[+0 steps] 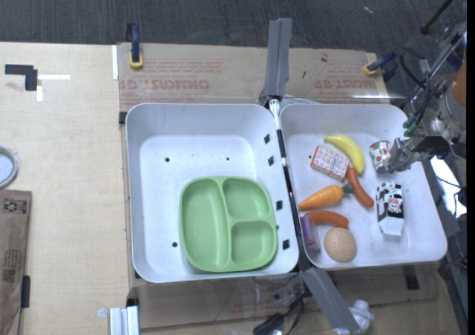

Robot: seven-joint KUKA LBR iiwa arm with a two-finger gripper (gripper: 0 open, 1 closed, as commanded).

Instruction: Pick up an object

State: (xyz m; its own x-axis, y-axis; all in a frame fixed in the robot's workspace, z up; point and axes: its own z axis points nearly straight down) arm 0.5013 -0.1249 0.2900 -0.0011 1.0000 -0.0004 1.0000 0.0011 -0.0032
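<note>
The right bin (300, 149) holds several toy foods. Among them are a yellow banana (346, 149), a pink patterned packet (329, 162), a carrot (323, 196), a thinner orange piece (359, 187), an orange sausage (327, 218), a tan egg (340, 244), a purple stick (306, 231) and a black-and-white carton (390, 209). My gripper (398, 157) hangs low over this bin's right side. It is right beside a small red-and-white object (380, 152) and may be touching it. The arm covers the tip, so I cannot make out any grasp.
A green divided plate (228, 223) lies in the left bin (148, 177). A grey divider post (278, 59) stands between the bins at the back. Clamps (133, 47) hold the cardboard behind them. Cables and the arm crowd the right edge.
</note>
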